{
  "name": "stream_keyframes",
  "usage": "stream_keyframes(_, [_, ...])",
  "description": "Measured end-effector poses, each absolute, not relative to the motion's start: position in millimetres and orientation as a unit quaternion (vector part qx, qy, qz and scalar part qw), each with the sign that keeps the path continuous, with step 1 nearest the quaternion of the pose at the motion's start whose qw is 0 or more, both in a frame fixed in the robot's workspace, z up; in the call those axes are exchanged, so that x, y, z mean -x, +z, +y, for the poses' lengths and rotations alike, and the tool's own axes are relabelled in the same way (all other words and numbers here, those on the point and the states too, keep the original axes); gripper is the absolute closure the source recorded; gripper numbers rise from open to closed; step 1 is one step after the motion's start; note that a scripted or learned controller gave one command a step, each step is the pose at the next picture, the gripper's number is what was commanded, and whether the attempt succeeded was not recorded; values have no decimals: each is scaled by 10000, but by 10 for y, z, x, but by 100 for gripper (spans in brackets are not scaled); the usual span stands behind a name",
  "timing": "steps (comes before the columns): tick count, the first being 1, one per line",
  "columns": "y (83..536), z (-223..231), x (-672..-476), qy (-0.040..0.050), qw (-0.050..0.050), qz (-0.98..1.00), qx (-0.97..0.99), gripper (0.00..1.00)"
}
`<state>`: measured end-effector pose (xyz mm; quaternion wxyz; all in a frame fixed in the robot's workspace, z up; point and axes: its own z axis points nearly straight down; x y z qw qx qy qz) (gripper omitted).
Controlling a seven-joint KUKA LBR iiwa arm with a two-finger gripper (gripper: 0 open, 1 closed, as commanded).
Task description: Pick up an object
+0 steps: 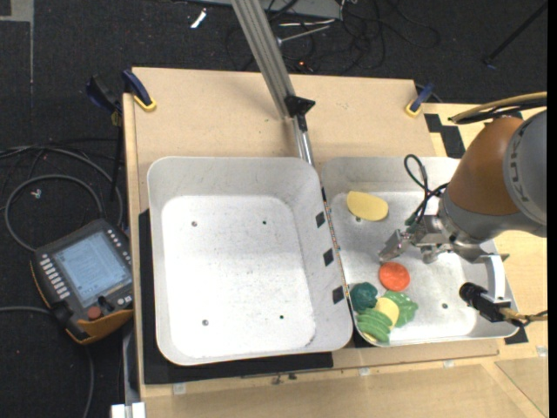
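Hovering low in the right bin (452,316), the gripper (393,245), whose state cannot be told, has the round red-orange object (394,276) just below it toward the bin's near edge, apart.

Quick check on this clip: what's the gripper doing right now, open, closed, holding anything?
Gripper: over the right bin, just above the orange-red object; nothing visible between its fingers; open or closed cannot be told from this angle.
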<state>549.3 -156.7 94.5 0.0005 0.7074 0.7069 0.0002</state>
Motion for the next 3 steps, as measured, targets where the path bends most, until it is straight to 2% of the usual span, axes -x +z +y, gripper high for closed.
stream_keyframes(1, [1060, -1567, -5498, 9, 10, 7068, -7074, 100])
stream_keyframes(3, [2228, -1496, -5561, 18, 29, 7087, -7055, 100])
